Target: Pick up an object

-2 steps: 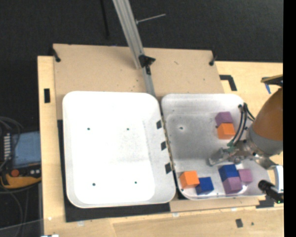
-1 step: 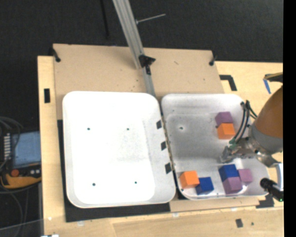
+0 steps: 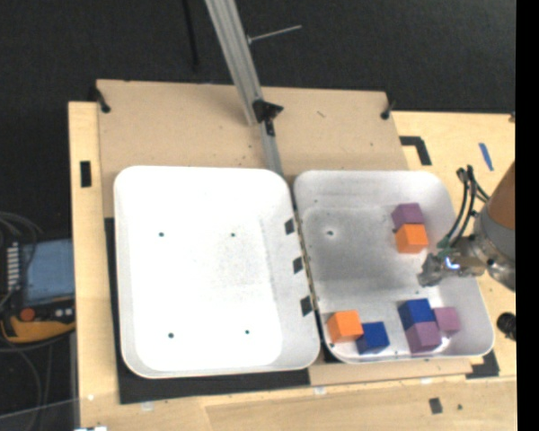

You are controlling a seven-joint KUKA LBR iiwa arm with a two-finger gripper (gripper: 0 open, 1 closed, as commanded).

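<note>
The right bin (image 3: 359, 241) holds several small blocks. A purple block (image 3: 407, 214) and an orange block (image 3: 411, 237) touch each other near its far right side. Along the near wall lie an orange block (image 3: 345, 324), a blue block (image 3: 373, 337), a second blue block (image 3: 417, 312), a purple block (image 3: 423, 335) and a paler purple block (image 3: 447, 320). My gripper (image 3: 442, 266) hangs over the bin's right edge, just right of the orange block and above the blue and purple cluster. Nothing is visibly held in it.
The left bin (image 3: 207, 268) lies beside the right one, with dark clips at the seam between them. A slanted metal rail (image 3: 238, 52) rises behind the bins. Cables and a blue box (image 3: 45, 272) sit off the bench's left edge.
</note>
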